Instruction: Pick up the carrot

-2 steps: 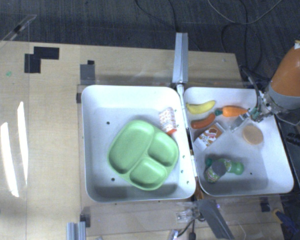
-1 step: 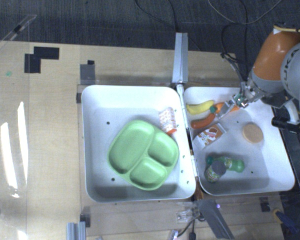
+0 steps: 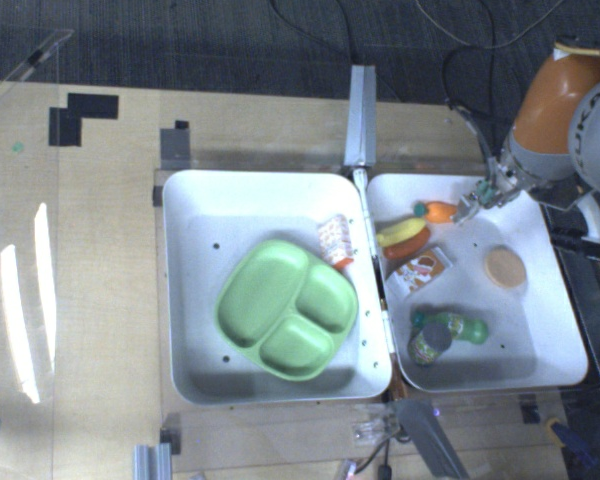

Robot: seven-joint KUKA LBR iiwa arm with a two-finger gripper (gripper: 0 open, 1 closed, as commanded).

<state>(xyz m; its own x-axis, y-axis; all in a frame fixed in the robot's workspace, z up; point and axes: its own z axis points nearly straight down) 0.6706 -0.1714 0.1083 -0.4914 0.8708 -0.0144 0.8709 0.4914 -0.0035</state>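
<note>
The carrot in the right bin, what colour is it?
Orange, with a green tip: the carrot shows best in the camera view.

Grey arm (image 3: 580,118) reaching from the right, orange-banded wrist; claw (image 3: 483,196) lowered

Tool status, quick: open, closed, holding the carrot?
Tool: right beside the carrot in the right bin; open or closed cannot be told, and no hold on the carrot is visible.
</note>
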